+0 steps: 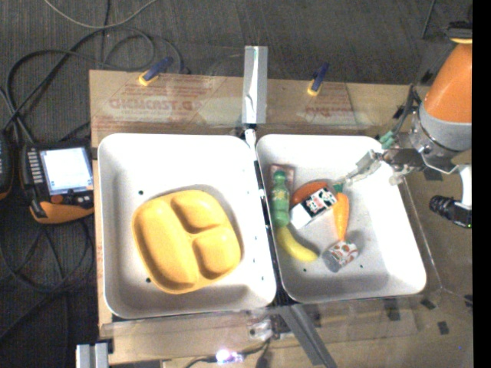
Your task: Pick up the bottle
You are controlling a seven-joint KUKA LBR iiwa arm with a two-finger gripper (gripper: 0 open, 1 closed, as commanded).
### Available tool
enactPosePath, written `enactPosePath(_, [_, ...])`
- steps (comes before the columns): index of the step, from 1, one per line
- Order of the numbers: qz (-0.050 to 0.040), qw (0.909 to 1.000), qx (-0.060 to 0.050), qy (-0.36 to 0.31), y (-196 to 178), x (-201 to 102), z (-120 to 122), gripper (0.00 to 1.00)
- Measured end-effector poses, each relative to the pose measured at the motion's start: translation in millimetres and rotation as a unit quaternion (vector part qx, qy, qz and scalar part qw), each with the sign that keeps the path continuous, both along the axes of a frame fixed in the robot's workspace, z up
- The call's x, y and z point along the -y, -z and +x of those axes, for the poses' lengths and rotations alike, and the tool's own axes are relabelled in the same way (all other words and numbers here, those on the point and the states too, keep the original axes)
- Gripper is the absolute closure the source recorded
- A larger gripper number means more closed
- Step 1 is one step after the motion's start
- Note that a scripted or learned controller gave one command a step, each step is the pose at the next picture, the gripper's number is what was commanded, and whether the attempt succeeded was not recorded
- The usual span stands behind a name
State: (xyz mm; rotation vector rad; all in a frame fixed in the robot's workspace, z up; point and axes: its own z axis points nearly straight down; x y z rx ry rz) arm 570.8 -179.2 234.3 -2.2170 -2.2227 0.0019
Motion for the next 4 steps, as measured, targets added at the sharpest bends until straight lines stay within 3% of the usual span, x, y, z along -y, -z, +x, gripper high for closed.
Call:
enactPosePath(1, [-0.0014, 0.9989, 0.008, 0.046, 107, -50, 18, 0.00])
enactPosePath(2, [-0.0010, 0.9997, 0.011, -0.024, 134, -16, -16, 0.00])
enactPosePath(3, [-0.0005, 0.9999, 0.000, 0.016, 60, -8, -52, 0.00])
enactPosePath(4, [-0.0013, 0.9918, -0.001, 0.128, 52, -114, 22, 0.00])
